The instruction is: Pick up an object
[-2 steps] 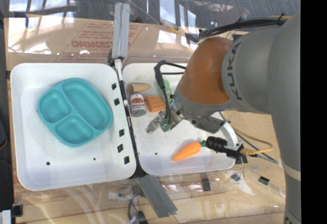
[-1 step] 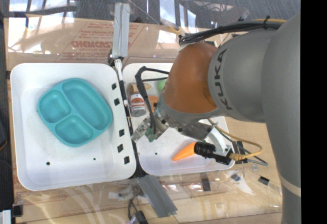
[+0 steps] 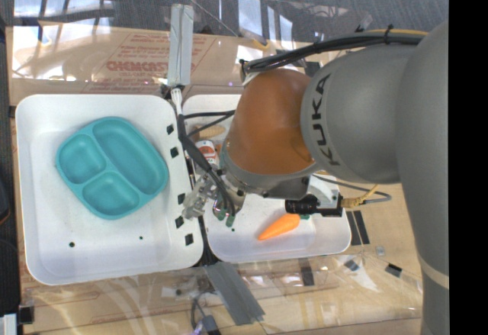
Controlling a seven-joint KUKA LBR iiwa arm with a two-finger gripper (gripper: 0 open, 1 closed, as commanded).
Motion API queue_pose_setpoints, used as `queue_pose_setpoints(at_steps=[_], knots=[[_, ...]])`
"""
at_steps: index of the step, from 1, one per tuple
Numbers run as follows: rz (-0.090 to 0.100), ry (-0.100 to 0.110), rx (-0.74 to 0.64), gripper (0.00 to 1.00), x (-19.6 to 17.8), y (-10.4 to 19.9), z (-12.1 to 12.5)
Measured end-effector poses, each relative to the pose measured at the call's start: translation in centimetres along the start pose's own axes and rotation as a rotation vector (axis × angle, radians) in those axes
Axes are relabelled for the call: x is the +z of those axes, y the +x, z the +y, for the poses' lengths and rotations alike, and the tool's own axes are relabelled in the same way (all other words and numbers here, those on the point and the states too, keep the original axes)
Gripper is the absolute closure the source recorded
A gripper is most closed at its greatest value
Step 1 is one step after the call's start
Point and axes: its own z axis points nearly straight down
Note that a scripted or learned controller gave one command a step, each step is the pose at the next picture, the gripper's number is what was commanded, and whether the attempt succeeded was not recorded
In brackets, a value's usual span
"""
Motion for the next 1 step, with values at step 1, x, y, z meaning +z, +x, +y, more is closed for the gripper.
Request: queue_pose_setpoints(at_steps=[1], knots=[[0.001, 0.001, -0.382, 1.00, 0.00, 0.77, 1.37]])
